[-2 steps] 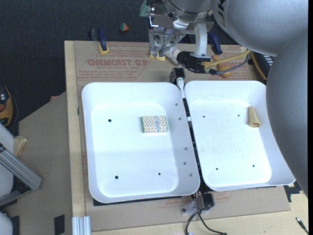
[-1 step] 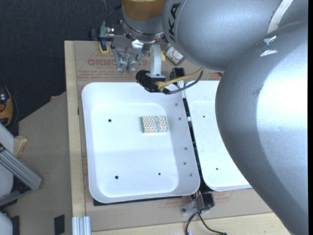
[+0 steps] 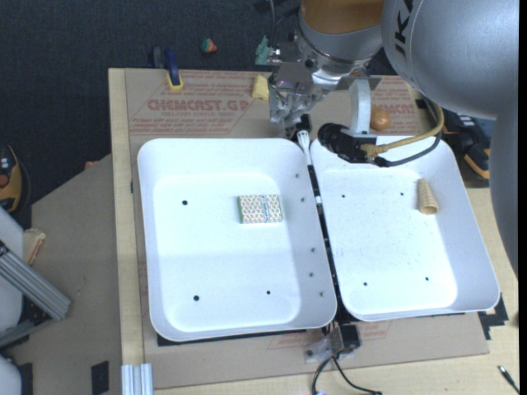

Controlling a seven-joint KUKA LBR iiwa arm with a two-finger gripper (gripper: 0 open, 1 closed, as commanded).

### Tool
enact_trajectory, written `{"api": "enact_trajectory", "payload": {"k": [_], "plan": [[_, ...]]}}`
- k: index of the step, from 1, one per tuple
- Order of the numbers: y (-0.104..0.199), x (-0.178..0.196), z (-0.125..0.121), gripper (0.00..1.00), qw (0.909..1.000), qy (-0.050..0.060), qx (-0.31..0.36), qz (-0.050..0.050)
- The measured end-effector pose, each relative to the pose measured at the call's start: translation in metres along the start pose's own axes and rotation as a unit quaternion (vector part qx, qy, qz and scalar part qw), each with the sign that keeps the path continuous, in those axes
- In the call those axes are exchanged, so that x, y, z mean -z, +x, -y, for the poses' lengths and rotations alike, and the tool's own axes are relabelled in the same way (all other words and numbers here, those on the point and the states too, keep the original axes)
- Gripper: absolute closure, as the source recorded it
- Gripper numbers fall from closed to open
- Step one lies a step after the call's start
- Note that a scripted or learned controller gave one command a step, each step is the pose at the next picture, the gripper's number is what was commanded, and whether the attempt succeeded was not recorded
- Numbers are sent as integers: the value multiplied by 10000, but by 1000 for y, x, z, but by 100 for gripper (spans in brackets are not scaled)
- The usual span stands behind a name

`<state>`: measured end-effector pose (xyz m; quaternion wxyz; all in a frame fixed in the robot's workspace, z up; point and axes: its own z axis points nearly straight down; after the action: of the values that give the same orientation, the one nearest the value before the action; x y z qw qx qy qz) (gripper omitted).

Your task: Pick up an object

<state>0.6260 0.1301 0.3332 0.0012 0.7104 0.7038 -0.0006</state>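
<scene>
White left bin (image 3: 165,245): small flat patterned packet (image 3: 260,209) near centre, probably light and stiff, best pinched across short edges. Right bin (image 3: 461,278): tan cone-shaped piece (image 3: 426,196) by far right edge. Pincer (image 3: 290,109) above far rims, spread or pressed together impossible to tell.

I am seeing my arm (image 3: 461,39) reaching in from the upper right, its broad grey body looming large at that corner. The orange band (image 3: 342,11) is sitting above the wrist, which is pointing downward. Below it the gripper (image 3: 290,112) is hanging at the top of the view, its metal parts crowding together too tightly for me to read more.
</scene>
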Motion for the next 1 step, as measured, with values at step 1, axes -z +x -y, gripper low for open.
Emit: {"api": "enact_trajectory", "payload": {"k": [1], "plan": [[60, -85, -39, 100, 10000, 34, 69, -12]]}}
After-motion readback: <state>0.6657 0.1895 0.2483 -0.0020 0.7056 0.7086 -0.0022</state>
